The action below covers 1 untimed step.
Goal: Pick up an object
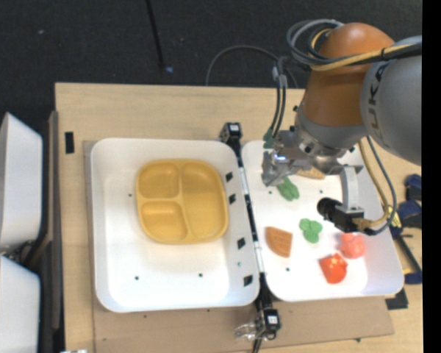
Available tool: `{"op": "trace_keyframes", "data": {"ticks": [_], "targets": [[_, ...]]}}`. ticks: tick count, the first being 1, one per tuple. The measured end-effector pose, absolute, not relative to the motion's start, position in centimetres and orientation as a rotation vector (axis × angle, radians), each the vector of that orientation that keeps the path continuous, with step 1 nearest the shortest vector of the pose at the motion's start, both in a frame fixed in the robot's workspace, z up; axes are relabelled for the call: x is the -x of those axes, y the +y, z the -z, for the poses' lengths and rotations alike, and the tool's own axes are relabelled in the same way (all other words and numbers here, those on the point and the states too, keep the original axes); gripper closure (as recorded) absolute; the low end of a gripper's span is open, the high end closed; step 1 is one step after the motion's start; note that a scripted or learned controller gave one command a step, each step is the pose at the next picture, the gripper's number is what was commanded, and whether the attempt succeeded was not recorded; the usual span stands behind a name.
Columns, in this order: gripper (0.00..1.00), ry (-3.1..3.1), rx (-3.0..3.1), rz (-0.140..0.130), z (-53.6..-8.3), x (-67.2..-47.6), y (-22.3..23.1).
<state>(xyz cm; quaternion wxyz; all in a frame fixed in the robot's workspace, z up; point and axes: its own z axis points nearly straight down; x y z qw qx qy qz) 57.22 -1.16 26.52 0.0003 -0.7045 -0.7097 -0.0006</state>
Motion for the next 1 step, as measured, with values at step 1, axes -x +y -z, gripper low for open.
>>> {"op": "trace_keyframes", "data": {"ticks": [1], "targets": [[1.00,-2.228,2.214,-0.001,-24.87,-55.34,3.95]]}}
